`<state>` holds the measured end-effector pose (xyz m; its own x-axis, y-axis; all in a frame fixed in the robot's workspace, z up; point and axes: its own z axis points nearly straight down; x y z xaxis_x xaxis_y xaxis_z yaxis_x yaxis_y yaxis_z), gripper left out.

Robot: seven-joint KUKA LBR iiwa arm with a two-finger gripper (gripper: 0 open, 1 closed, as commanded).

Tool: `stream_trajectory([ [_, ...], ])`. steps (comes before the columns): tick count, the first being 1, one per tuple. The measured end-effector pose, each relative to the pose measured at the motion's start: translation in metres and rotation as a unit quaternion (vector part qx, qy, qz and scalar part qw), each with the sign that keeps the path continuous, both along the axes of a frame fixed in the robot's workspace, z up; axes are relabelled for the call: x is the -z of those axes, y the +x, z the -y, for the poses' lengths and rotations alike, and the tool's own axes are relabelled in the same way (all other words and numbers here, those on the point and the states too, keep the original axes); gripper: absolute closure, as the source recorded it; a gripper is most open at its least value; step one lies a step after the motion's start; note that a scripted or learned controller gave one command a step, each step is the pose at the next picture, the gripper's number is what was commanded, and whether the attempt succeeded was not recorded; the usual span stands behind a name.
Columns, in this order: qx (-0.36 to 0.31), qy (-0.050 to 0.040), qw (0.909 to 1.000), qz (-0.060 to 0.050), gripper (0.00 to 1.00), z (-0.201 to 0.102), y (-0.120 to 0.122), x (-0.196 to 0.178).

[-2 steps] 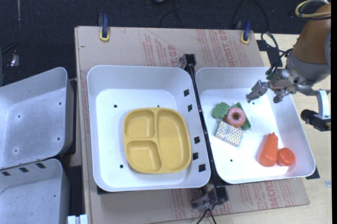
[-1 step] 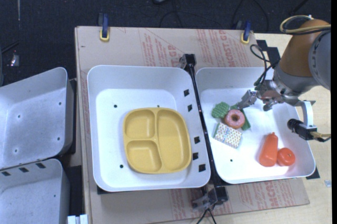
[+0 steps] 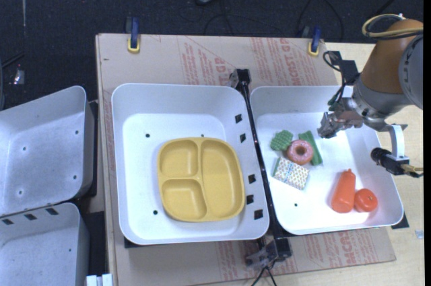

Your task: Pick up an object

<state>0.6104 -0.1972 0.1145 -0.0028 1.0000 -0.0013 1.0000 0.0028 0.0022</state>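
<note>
Right of centre in the frame, the arm's fingers point(image 3: 328, 127) hang over the right bin point(image 3: 389, 210), just above and to the right of a pink ring point(image 3: 300, 152) lying on green pieces point(image 3: 283, 140); whether they are apart or together cannot be told. A patterned pad point(image 3: 291, 174) lies just below, an orange bottle point(image 3: 343, 191) toward lower right. The cluster looks the likeliest target. The left bin point(image 3: 135, 143) holds a yellow divided tray point(image 3: 200, 178) on the worktop point(image 3: 168, 59).
</note>
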Motion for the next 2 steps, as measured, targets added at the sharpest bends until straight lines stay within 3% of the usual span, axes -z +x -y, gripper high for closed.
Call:
stream_trajectory([
  [2,0.000,-0.0004,1.0000,0.002,1.00,0.000,0.009,-0.096],
])
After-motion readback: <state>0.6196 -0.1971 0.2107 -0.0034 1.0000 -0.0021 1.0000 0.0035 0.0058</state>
